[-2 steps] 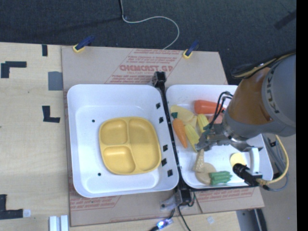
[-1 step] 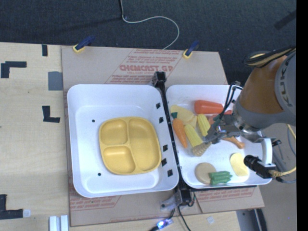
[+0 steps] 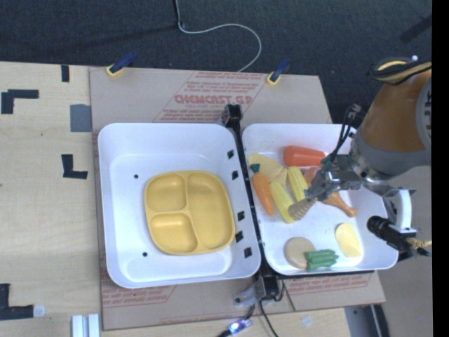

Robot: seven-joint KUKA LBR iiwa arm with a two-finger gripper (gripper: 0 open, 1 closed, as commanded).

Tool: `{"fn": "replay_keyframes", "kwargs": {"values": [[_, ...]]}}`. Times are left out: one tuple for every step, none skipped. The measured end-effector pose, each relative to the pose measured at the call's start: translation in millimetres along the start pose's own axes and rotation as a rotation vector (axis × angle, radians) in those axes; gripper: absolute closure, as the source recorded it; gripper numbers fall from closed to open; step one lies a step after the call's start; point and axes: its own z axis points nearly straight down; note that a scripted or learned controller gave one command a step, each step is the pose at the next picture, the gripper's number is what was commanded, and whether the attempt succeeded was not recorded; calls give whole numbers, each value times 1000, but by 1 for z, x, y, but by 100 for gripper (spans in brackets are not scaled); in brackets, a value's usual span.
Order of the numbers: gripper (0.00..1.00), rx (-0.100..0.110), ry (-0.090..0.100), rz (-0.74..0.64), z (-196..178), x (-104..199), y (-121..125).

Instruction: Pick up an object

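The right bin [image 3: 372, 260] holds several toy foods. A red-orange piece [image 3: 303, 155] lies at the back, with two yellow corn cobs [image 3: 283, 201] and an orange carrot [image 3: 263, 192] toward the left. Another orange piece [image 3: 342, 204] lies partly under the wrist. My gripper [image 3: 306, 203] is low over the bin's middle, its tip right beside the corn cobs and pointing down-left. A tan, ridged bit shows at the tip; I cannot tell whether it is part of the gripper or an object.
A pale yellow piece [image 3: 349, 239], a tan round piece [image 3: 299, 249] and a green piece [image 3: 321, 258] lie near the right bin's front. The left bin [image 3: 119, 153] holds a yellow compartment plate [image 3: 189, 211]. A black divider [image 3: 242, 181] separates the bins.
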Motion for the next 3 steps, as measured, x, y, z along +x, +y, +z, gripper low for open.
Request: {"fn": "replay_keyframes", "kwargs": {"values": [[100,4,3,-5,-6,51,-11],[100,7,1,0,12,67,-30],[100,3,0,0,7,61,-24]]}}
